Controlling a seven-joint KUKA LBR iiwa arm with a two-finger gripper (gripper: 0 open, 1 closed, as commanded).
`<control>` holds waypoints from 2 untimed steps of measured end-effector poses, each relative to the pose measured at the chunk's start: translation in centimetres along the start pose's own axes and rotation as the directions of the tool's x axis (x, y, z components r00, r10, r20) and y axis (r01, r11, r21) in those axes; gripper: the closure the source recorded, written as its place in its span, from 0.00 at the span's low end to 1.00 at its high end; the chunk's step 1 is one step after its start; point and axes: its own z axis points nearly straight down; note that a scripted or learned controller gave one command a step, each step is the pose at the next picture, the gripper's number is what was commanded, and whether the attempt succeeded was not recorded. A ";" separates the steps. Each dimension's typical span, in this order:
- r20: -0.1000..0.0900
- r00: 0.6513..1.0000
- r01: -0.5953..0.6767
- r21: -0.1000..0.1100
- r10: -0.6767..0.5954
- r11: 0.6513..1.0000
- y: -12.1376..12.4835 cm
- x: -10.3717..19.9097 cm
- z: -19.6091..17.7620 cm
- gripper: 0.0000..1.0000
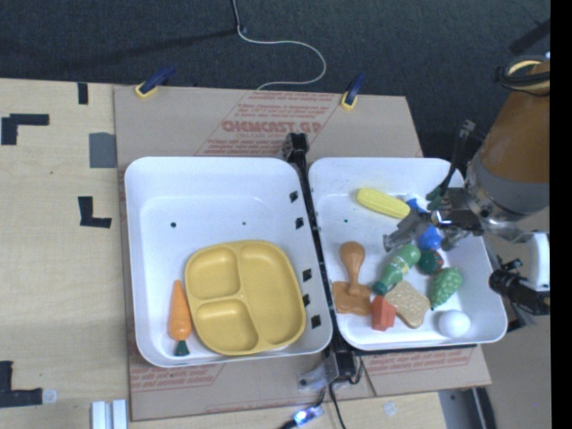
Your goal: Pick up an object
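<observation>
My gripper (425, 227) hangs low over the right bin (332, 186), coming in from the right edge. It is just above a small blue toy (431, 238), which lies between a yellow corn cob (382, 204) behind it and a green bottle-shaped toy (396, 269) in front of it. A dark green ball (431, 262) and a leafy green toy (445, 284) sit close below the gripper. Whether anything is held is hidden by the gripper body.
The right bin also holds a brown drumstick (352, 259), an orange-brown piece (350, 302), a red block (383, 315), a tan cracker (412, 304) and a white egg (455, 323). In the left bin (152, 186) lie a yellow divided plate (244, 295) and a carrot (180, 314).
</observation>
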 end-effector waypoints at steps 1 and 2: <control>0.002 1.000 0.003 -0.010 -0.003 1.000 0.2 0.0 -0.4 0.00; 0.001 1.000 0.002 -0.005 -0.002 1.000 0.4 -0.3 4.1 0.00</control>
